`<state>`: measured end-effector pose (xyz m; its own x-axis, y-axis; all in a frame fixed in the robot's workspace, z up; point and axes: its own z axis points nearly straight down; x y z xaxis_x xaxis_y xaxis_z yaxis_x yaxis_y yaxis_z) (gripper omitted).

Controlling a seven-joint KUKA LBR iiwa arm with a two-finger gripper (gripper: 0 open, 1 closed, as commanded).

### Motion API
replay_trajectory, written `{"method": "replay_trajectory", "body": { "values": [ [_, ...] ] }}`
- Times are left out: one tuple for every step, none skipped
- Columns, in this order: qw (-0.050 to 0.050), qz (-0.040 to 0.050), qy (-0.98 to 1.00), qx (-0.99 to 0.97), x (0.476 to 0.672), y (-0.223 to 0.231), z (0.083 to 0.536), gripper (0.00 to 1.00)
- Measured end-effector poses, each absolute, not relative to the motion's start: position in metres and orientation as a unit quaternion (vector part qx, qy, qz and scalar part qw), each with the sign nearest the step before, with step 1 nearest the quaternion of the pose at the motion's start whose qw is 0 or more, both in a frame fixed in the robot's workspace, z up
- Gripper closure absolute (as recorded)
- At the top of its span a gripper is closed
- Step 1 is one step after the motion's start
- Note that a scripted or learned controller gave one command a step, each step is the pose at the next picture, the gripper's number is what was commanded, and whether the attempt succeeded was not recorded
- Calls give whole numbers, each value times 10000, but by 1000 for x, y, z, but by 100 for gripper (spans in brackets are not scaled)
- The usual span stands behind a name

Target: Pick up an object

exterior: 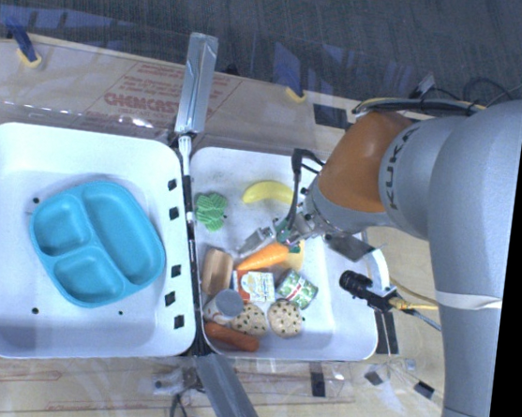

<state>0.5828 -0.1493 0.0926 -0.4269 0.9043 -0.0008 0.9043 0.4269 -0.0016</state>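
My gripper [284,231] reaches down into the right bin [348,341], below the orange band of the arm [361,163]. Its tip sits just above the thick end of an orange carrot [269,257], which lies slanted in the middle of the bin; whether they touch is unclear. A yellow banana [268,192] lies behind the gripper and a green leafy vegetable [210,208] to its left. In front of the carrot are a small green and red can [297,290] and a white packet [257,287].
A bread slice [217,267], a grey round lid [228,301], two cookies [267,319] and a sausage [231,337] crowd the right bin's front left. The left bin [3,313] holds a blue divided plate [96,241]. A black cable fitting [364,288] overhangs the right rim.
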Motion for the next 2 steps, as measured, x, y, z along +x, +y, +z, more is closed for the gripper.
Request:
{"method": "replay_trajectory", "body": {
  "values": [
    [0, -1, -8458, -5335, 584, -148, 103, 100],
    [30, 11, -7525, -6586, 566, -99, 91, 100]
  ]
}}
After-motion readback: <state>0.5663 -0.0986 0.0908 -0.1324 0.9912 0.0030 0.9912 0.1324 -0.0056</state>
